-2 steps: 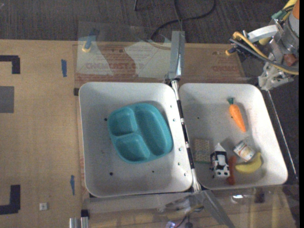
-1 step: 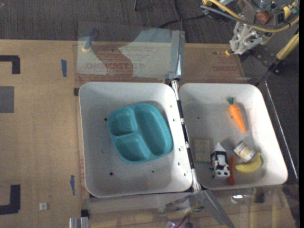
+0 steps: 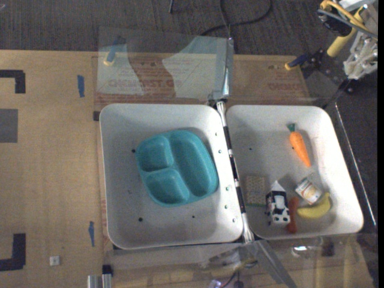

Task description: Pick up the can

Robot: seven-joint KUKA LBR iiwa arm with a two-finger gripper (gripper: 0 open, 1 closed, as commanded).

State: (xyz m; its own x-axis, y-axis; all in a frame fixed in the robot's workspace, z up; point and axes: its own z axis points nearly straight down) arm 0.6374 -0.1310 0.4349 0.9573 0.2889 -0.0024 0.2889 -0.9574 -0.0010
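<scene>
Can [image 3: 308, 191]: lay tilted in the right bin [image 3: 342, 161], touching the banana [image 3: 316, 209].
Handling: probably light, stiff, smooth; best gripped across its sides.
Neighbours: milk carton [image 3: 276, 201] near, carrot [image 3: 299, 147] apart.
Pincer [image 3: 360, 53]: far back above the bench; opening impossible to tell.

A robotics lab: 2 white bins [image 3: 114, 179] on a tape-marked bench [image 3: 48, 161].

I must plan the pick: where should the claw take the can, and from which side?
Grip the can across its round body, coming from above. It lies tilted in the right bin, its label end facing up-left. The banana touches its lower side, so close the claw along the free upper-left and right flanks, probably.
</scene>
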